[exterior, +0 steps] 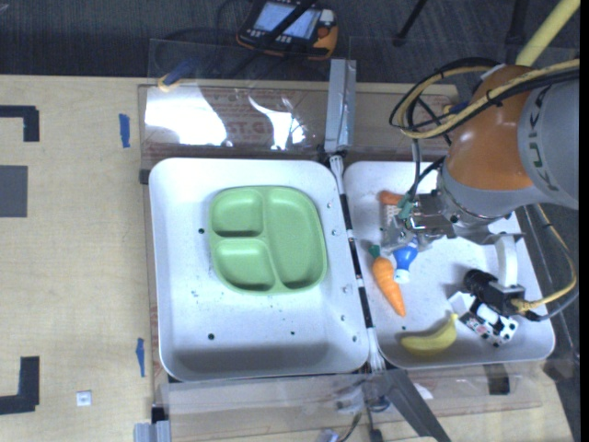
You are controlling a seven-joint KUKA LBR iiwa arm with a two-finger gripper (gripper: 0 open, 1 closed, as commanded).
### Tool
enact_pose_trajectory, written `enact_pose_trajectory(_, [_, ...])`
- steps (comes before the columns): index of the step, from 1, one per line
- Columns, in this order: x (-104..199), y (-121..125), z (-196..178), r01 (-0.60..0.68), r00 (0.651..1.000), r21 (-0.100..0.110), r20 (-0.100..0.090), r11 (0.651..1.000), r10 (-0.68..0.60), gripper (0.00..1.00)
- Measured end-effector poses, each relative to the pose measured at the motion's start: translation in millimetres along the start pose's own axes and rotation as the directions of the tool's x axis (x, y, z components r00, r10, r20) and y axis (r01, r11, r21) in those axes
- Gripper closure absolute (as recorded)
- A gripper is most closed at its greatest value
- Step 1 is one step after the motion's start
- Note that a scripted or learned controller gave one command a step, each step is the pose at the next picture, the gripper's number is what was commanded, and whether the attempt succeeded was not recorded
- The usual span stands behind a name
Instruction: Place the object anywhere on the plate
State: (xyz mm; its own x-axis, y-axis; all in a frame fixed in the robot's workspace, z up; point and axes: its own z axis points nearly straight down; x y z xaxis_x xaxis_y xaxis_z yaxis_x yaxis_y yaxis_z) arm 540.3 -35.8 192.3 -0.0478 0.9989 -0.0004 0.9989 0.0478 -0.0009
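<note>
A green plate [269, 237] with three compartments lies in the left bin [175, 320]. In the right bin [534, 339] an orange carrot [389, 284] lies by the left wall, and a small blue and white object [403, 263] sits just above it. My gripper [405, 235] hangs low over the upper left of the right bin, directly above that blue and white object. The gripper's body hides its tips. A small orange piece [390, 197] shows behind the gripper.
A yellow banana [430, 339] lies at the right bin's front edge. A black and white toy [490, 313] sits at the front right. Cables loop over the arm at the upper right. A raised divider [354, 265] separates the bins.
</note>
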Motion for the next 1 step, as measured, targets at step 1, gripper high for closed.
enact_pose_trajectory(1, [87.1, 31.6, 10.3, -0.028, 1.0, 0.002, 0.001, 1.0, 0.028, 1.0])
